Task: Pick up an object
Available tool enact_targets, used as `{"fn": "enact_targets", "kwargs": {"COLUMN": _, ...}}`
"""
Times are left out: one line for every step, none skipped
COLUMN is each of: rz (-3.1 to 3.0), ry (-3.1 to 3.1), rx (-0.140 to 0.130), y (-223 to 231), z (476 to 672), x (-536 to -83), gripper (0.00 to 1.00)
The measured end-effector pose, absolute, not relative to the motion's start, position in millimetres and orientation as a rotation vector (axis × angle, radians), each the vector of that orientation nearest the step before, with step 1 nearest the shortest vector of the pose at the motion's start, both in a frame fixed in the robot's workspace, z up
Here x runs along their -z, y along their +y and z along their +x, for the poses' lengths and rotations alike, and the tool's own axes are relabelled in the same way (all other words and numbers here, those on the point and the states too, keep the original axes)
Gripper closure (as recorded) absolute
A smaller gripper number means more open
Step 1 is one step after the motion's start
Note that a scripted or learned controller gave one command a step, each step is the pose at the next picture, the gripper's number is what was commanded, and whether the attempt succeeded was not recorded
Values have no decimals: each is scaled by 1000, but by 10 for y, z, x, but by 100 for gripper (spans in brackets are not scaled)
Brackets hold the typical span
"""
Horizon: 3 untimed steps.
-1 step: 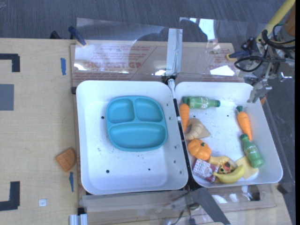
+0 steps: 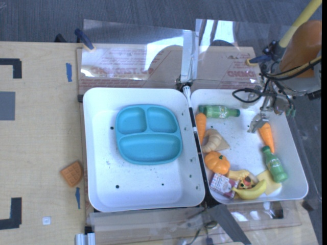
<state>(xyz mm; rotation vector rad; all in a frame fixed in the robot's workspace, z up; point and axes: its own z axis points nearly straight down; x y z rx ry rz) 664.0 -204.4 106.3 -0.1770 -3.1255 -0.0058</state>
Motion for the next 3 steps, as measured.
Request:
{"fn": "enact_targets", "kwargs": {"rz": -224, "ry": -3141, "rx": -3, "y": -2237, "z": 6349, "x": -879, "gripper": 0}}
{"fn": "enact_targets", "kwargs": {"rz": -257, "ry": -3139, "rx": -3, "y": -2236, "z": 5940, "x": -883, "gripper": 0}}
{"fn": "enact_targets", "kwargs": {"rz": -251, "ry": -3154, "rx": -10, "y": -2229, "z": 5990, "x": -1034, "gripper": 100}}
